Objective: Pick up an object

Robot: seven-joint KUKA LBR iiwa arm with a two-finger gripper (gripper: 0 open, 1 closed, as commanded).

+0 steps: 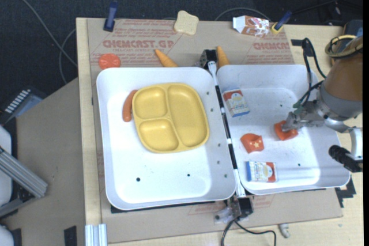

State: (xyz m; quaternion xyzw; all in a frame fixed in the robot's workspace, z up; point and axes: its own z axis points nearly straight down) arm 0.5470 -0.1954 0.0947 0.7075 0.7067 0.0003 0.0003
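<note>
A small red-orange block [285, 132] lies in the right shallow white bin [300, 80], toward its right wall, with bare floor around it. The gripper [293, 121] sits right over it — whether the fingers are wide or closed on it, I cannot tell. The grey arm [340, 95] reaches in from the right, angled down.

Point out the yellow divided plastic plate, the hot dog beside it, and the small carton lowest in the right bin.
Yellow divided plastic plate [170, 117], camera view, centre divider.
Hot dog [127, 106], camera view, middle.
Small carton [261, 171], camera view, front face.
</note>
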